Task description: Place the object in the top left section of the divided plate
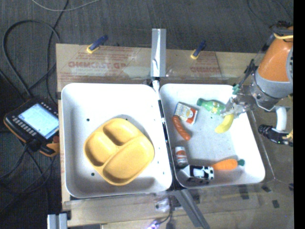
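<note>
From the overhead camera I see my gripper [234,107] low at the right bin's [259,173] upper right, right over the banana [225,123]; its finger state I cannot tell. The banana's long axis runs diagonally. The divided plate [119,150] lies well apart, leftward, in the left bin [71,142].

Can't really tell the jaws' state over the banana [224,123]; arm [276,70] cropped at the right edge, carton [185,112] print too tiny.

The divided plate [119,150] lies in the left bin [76,97]. The right bin [252,168] holds a banana [225,123] by its right wall and a carrot [225,165] near its front edge.
</note>
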Robot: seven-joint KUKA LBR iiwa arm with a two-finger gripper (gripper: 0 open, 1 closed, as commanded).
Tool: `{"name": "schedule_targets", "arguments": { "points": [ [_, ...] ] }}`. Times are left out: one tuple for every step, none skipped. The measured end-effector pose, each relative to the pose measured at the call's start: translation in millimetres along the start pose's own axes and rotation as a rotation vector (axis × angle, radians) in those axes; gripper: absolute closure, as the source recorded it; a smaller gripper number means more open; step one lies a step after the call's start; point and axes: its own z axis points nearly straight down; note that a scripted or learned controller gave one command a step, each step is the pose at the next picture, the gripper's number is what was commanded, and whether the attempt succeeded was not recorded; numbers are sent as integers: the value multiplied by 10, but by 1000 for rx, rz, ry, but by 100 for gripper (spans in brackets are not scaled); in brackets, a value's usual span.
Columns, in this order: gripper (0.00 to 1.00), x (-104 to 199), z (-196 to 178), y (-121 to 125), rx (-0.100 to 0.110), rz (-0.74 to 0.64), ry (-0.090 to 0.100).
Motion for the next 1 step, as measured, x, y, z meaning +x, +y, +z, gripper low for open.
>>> {"name": "schedule_targets", "arguments": {
  "points": [
    [100,768,-382,-168,-1,50,7]
  ]
}}
